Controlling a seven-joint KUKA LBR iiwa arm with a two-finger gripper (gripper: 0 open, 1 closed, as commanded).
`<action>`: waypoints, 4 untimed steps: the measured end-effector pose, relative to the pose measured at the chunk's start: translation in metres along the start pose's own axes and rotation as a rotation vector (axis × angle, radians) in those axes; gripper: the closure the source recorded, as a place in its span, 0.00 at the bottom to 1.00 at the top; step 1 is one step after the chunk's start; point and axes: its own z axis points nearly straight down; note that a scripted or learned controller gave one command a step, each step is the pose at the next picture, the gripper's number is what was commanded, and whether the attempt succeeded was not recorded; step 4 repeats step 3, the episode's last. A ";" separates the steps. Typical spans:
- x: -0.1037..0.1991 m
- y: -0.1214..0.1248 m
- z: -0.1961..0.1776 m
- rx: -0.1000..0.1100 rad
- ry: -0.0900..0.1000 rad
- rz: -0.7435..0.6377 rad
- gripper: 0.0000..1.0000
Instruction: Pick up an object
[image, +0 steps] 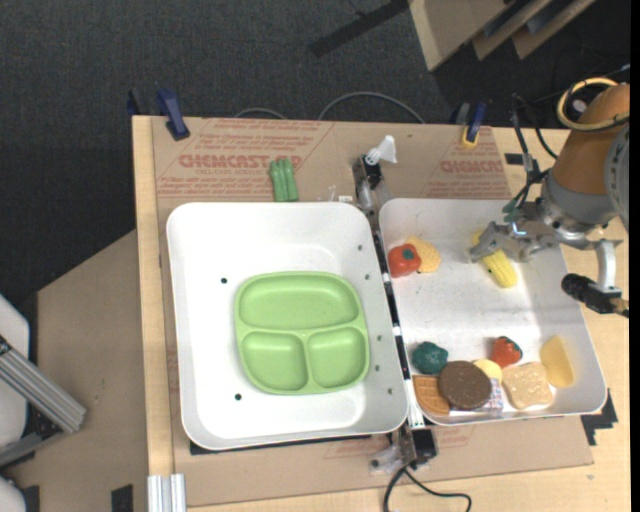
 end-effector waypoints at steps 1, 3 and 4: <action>0.001 0.002 -0.012 -0.004 -0.002 -0.003 1.00; 0.146 0.009 -0.133 -0.006 0.001 -0.010 1.00; 0.146 0.009 -0.133 -0.006 0.001 -0.010 1.00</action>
